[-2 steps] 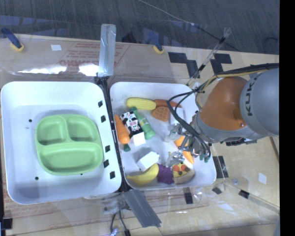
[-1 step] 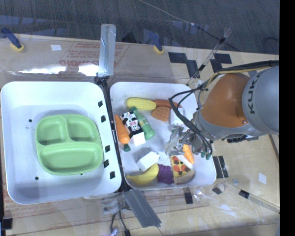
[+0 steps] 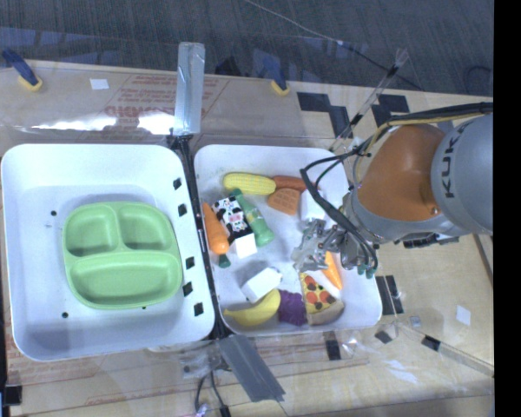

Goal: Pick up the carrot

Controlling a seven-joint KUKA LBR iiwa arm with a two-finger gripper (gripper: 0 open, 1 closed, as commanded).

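none of the lift looks done: the long orange toy carrot (image 3: 214, 230) lies against the left wall of the right white bin (image 3: 269, 151), long axis running near-to-far, green end toward the camera. the metal two-finger gripper (image 3: 317, 243) hangs well apart; jaw state unclear.

The letters "KU" are seen in dark print on the grey arm (image 3: 469, 176) at the right side. Red print is seen on the bench (image 3: 139, 102), too blurry to read.
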